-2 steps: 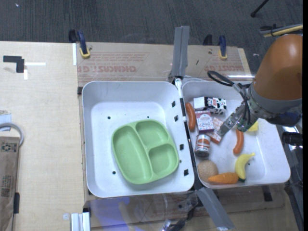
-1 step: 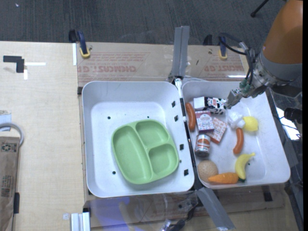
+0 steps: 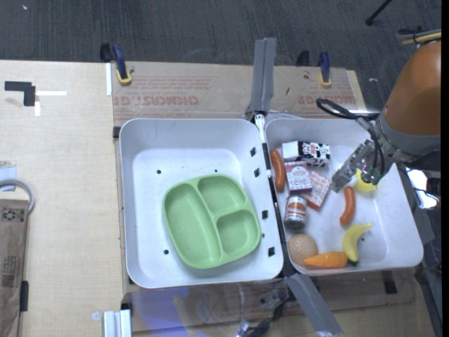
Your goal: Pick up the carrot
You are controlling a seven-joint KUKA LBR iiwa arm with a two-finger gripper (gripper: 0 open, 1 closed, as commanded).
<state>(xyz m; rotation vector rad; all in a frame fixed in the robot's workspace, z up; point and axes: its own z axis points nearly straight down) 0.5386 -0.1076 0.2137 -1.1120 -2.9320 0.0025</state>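
Green tray (image 3: 210, 220); banana (image 3: 354, 241); sausages (image 3: 278, 169)

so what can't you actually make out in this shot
- Pincer, camera view: small and blurred, so whether it grips anything is unclear.
- Yellow item: partly behind the pincer, so I can't say what it is.
- Box labels: print too small to read.
- Carrot: its left end lies against the round ball; whether they overlap is unclear.
- Arm: cut off by the right edge.

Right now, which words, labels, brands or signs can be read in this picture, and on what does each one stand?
"CHEMCAST GR...", printed in red and seen upside down, on the cardboard sheet behind the bins; the rest is unclear.
A recycling sign on the brown bag; its text is too small.
Box, carton and can labels: too blurred to read.
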